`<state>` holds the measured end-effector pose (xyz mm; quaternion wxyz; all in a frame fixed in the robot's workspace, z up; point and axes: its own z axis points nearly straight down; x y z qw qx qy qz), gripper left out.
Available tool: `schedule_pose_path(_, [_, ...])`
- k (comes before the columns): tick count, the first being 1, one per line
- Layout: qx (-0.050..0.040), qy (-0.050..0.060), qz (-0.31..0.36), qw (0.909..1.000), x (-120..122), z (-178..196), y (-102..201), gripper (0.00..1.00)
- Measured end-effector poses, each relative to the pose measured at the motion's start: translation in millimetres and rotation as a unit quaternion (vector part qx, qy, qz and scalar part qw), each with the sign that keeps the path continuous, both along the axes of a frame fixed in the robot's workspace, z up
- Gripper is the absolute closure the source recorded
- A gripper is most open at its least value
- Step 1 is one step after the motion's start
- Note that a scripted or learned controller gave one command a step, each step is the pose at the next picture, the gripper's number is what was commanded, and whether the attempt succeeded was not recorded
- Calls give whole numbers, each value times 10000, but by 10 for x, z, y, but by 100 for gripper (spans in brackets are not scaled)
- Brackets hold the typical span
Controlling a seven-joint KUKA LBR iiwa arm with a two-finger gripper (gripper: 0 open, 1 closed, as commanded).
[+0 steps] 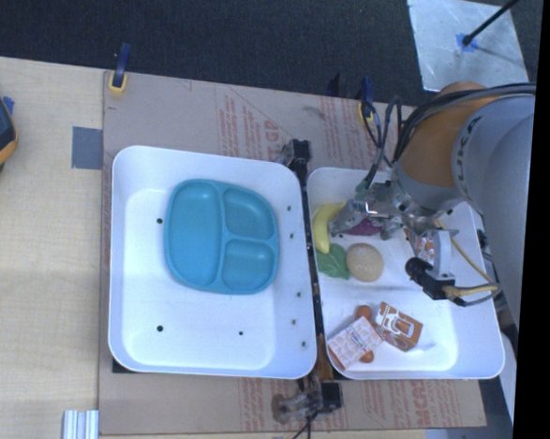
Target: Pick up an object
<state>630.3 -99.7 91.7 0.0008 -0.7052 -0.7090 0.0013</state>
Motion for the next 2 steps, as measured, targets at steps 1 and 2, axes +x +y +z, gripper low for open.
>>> schedule_pose_path(1, [-6,69,0,10000,232,1,-35,0])
schedule_pose_path(2, [0,14,15,10000,259,111,-17,100])
